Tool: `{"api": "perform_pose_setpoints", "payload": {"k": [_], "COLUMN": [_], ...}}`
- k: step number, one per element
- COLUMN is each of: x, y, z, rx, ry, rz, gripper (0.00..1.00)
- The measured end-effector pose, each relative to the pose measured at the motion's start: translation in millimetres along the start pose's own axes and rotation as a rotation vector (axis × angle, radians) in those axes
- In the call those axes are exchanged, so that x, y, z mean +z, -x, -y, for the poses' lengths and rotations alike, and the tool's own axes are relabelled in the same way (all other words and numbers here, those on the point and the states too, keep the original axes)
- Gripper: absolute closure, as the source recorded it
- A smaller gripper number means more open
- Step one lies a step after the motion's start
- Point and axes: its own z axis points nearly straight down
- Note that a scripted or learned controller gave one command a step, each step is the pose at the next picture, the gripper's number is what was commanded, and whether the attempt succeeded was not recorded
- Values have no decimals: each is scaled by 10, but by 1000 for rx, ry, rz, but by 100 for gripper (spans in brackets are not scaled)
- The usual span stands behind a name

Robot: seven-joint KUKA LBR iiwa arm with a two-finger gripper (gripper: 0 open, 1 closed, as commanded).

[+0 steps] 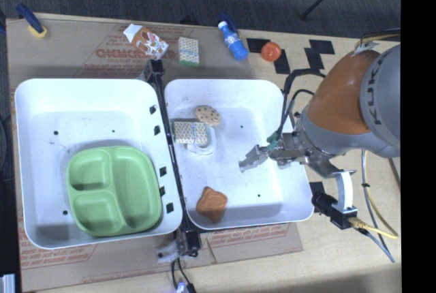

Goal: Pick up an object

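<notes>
A tan bench (381, 264) bears two shallow white bins. The left bin (41, 108) holds a glossy green divided plate (112, 189). In the right bin (259, 97) lie a speckled cookie (206, 114), a patterned packet (189, 131) and a lumpy orange-brown pastry (212, 203). The gripper (249, 159) hangs over bare bin floor, holding nothing; its finger spacing is too blurred to judge.

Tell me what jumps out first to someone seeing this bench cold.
The big grey and orange arm on the right dominates, its hand reaching into the right bin. Next comes the green tray low in the left bin. Then the small things in the right bin: a cookie near the top and a brown lump by the near edge.
</notes>
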Motion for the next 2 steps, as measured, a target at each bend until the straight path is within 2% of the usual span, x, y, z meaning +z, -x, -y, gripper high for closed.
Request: {"api": "perform_pose_setpoints", "payload": {"k": [1,2], "x": [-788,-651], "y": [-348,-662], "z": [-12,-11], "rx": [-1,-2], "ry": [5,3], "rz": [1,1], "gripper": [0,0]}}
